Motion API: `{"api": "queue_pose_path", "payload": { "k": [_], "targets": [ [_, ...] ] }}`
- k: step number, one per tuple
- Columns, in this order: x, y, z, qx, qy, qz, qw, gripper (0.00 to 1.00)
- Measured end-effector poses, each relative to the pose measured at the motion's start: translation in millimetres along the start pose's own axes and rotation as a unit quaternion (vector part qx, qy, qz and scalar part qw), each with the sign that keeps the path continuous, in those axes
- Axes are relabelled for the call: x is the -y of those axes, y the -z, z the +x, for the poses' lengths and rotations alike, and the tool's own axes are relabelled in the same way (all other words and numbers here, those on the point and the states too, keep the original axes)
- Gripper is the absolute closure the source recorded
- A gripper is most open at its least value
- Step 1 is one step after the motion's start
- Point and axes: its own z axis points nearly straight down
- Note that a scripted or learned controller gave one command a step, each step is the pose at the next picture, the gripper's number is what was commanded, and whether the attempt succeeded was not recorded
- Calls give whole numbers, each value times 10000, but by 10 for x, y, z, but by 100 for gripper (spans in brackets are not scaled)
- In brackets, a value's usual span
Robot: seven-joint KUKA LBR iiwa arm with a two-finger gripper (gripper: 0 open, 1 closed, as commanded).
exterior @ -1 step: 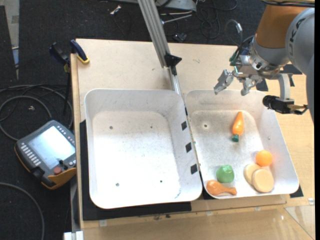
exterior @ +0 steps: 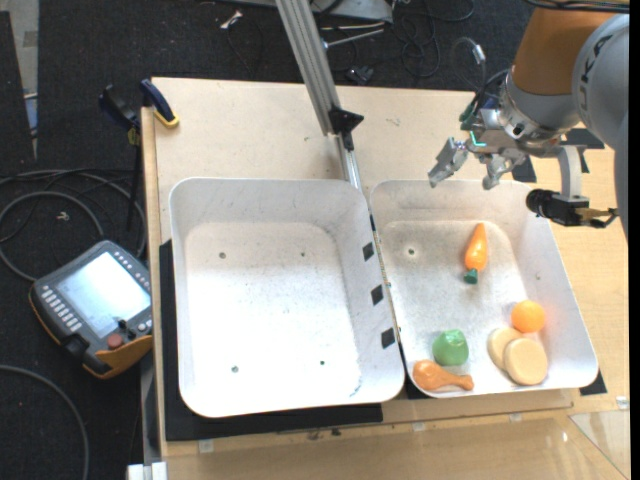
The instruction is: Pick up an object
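My gripper (exterior: 470, 168) hangs over the far edge of the right bin (exterior: 420, 200), open, with nothing between its two grey fingers. In that bin lie an orange carrot (exterior: 476, 249) with a green stem, just in front of the gripper, an orange ball (exterior: 528, 316), a green round object (exterior: 451, 347), a tan flat piece (exterior: 519, 356) and an orange pear-shaped toy (exterior: 440, 375) near the front edge.
The left bin (exterior: 200, 208) sits beside the right one, split from it by a raised divider with black clips (exterior: 378, 293). A slanted metal pole (exterior: 310, 53) crosses the back. A teach pendant (exterior: 95, 308) lies on the floor at left.
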Motion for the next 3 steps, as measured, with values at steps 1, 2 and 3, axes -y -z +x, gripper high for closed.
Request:
{"api": "queue_pose_path", "payload": {
  "k": [1, 2, 3],
  "targets": [
    [18, -626, -54, -3, -23, 24, 10000, 0],
    [40, -1256, -100, -3, -24, 21, 10000, 0],
    [39, -1378, -93, 0, -19, 0, 10000, 0]
  ]
}}
